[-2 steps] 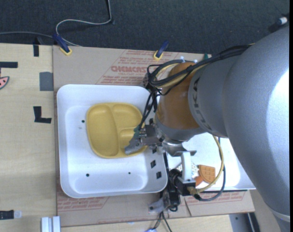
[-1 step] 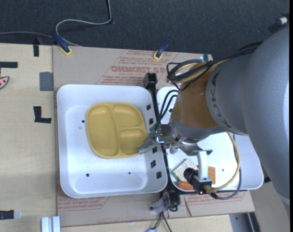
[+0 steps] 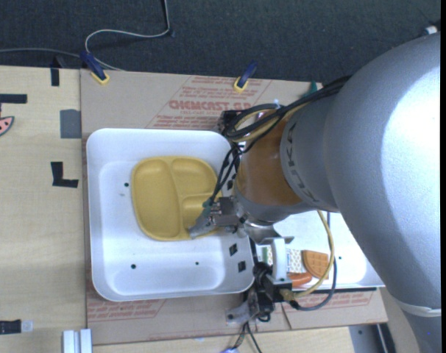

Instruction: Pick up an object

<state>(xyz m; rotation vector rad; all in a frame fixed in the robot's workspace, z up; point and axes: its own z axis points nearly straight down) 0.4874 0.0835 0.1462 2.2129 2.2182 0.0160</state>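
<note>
Now jaws (image 3: 201,226) at lower-right rim of yellow divided plate (image 3: 171,195) in left bin (image 3: 105,219); plate extends up-left; open or closed: cannot tell.

1. The single camera sat above the bench (image 3: 32,197) and looked down on it at a slant.
2. The far edge of the bench lay toward the top of the frame, with dark floor beyond it; the near edge ran along the bottom.
3. The left white bin (image 3: 109,219) fell near the middle of the frame, fully within it.
4. The right white bin (image 3: 348,259) lay toward the lower right, largely covered by the arm (image 3: 385,160).
5. The arm entered from the right and stood close to the lens, so its grey body loomed large over that side.
6. There was no second view, so no part of the scene was shared.
</note>
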